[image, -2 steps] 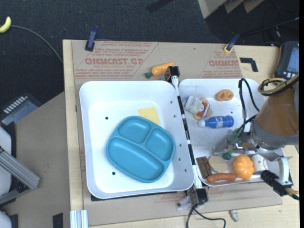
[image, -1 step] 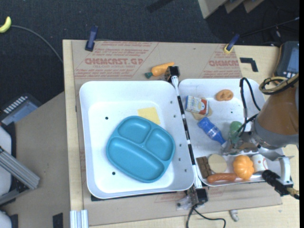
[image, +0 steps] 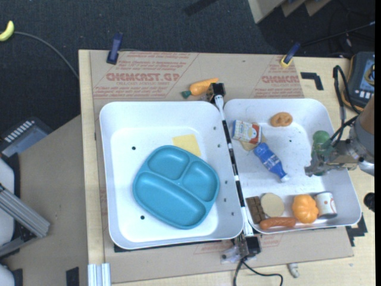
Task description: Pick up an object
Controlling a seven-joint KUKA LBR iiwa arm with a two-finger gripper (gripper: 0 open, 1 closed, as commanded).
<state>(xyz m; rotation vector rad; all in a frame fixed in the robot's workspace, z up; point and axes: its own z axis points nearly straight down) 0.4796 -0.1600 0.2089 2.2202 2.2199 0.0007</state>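
Gripper [image: 314,167]: hovering at the right bin's [image: 309,107] 3 o'clock edge; finger spacing I cannot tell.
Green object [image: 321,139]: sitting just at 12 o'clock of it.
Blue bottle [image: 269,161]: lying at 9 o'clock, apart.
Left bin [image: 119,124]: holding a blue divided plate [image: 175,185].

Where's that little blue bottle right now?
The blue bottle lies tilted near the middle of the right-hand bin, just below the small carton and left of the gripper.

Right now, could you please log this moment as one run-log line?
task: pick up an object | gripper: low in right bin, beside green item | held: nothing seen | left bin: blue tray
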